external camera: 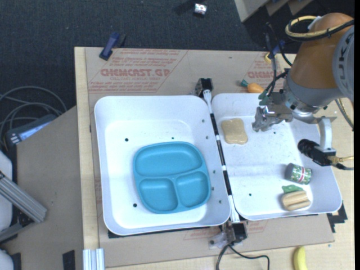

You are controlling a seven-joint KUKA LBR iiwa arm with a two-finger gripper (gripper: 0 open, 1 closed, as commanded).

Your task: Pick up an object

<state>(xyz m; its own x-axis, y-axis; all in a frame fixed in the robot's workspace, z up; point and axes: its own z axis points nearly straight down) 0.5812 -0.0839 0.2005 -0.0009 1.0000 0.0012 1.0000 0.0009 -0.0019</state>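
the blue divided tray fills the left bin, too wide for me. in the right bin the tan toast piece lies flat by the divider—light, stiff, best pinched across its edges. my gripper hovers just right of it, holding nothing; whether it's spread, i cannot tell. the can and sandwich sit well apart—open floor between.

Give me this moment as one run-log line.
arm: over right bin | gripper: just right of toast, nothing seen held | right bin also: can, hot dog | left bin: blue tray
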